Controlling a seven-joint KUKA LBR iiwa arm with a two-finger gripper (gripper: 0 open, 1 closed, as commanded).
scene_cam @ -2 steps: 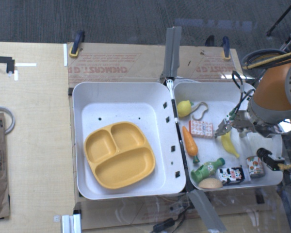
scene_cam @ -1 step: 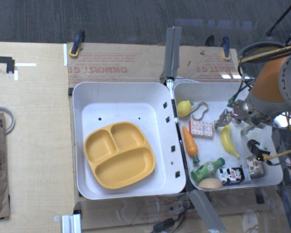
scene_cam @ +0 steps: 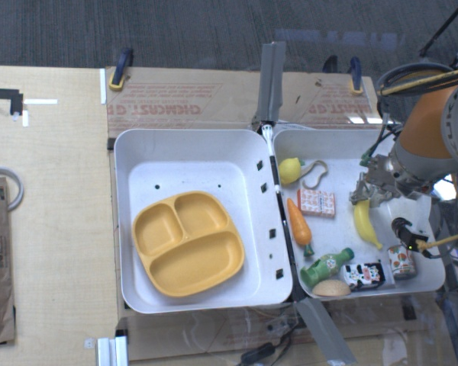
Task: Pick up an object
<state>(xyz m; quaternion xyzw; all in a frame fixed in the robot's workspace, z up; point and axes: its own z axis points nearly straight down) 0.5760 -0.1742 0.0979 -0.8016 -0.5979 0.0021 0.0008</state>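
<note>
Gripper (scene_cam: 369, 191): I see it over the right bin (scene_cam: 343, 139); I cannot tell its state.
Banana (scene_cam: 364, 223): directly at its 6 o'clock, touching or not unclear.
Carrot (scene_cam: 298, 225): at banana's 9 o'clock.

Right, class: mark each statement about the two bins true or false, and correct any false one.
1. The yellow divided plate lies in the left bin. True.
2. The carrot lies on that plate. False: it is in the right bin.
3. The hand is above the right bin, near the banana. True.
4. The lemon is in the left bin. False: it sits in the right bin.
</note>
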